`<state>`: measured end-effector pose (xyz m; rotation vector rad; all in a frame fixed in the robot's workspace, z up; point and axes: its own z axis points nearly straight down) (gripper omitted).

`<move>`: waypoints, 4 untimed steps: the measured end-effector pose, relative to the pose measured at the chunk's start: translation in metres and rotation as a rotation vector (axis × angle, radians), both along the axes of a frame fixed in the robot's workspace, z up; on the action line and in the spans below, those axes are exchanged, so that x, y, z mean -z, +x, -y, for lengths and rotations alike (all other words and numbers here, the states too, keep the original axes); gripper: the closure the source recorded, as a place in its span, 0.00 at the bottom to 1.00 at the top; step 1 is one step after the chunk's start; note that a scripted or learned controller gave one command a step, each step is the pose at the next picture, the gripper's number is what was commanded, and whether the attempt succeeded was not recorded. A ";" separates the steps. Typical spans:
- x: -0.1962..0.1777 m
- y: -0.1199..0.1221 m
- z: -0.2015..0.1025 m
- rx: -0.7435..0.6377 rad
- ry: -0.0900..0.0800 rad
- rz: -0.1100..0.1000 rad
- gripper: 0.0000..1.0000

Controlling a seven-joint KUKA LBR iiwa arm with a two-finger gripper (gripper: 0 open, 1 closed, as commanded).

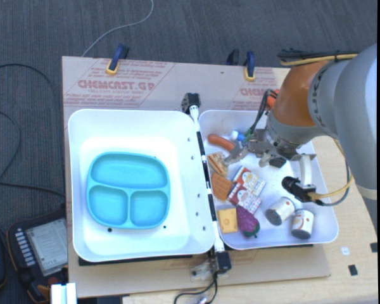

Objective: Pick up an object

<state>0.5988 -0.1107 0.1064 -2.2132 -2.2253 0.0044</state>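
Reaching into right bin (326,230) from right w/ gripper (246,148) low over orange carrot-like toy (221,142) near bin's top-left corner. Grasp state: cannot tell. Snack packet (246,189), purple eggplant (246,221), two small cans (291,216) nearby. Blue divided plate (128,190) in left bin (82,233).

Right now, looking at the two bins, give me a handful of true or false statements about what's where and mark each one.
1. The blue divided plate lies in the left bin. True.
2. The purple eggplant toy lies on the blue plate. False: it is in the right bin.
3. The arm's gripper is above the right bin. True.
4. The plate has five compartments. False: three.
5. Two small cans lie in the right bin. True.
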 end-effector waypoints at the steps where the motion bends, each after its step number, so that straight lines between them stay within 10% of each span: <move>1: -0.006 0.000 -0.001 -0.002 0.002 -0.005 1.00; 2: -0.006 0.000 -0.001 -0.002 0.002 -0.005 0.00; 3: -0.012 0.000 -0.002 -0.004 0.004 -0.010 1.00; 4: -0.012 0.000 -0.002 -0.004 0.003 -0.010 0.00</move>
